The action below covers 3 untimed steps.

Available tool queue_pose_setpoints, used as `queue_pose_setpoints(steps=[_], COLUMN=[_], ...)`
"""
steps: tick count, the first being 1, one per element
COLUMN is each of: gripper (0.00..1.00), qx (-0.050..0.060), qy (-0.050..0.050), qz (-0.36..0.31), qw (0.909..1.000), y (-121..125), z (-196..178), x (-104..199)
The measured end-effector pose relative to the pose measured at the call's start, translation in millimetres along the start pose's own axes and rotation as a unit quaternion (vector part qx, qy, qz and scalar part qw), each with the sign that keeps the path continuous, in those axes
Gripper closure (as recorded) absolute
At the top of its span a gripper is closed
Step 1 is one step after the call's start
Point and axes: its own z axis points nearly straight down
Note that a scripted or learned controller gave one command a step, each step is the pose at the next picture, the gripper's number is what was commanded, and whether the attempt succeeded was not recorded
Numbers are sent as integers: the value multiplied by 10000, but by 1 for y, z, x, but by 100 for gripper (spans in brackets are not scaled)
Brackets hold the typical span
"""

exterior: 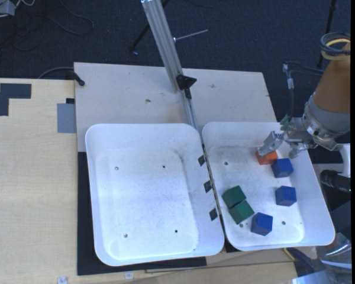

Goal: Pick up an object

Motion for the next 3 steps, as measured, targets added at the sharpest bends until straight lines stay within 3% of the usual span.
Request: queue_pose_setpoints(steps=[1, 2, 3], gripper=[0, 0, 0], qx=[38, -53, 12], qy=[-1, -37, 0], qz=[2, -14, -2], qw=[10000, 10000, 10000], y=[27, 24, 48], z=[88, 95, 114], x=[-43, -32, -38])
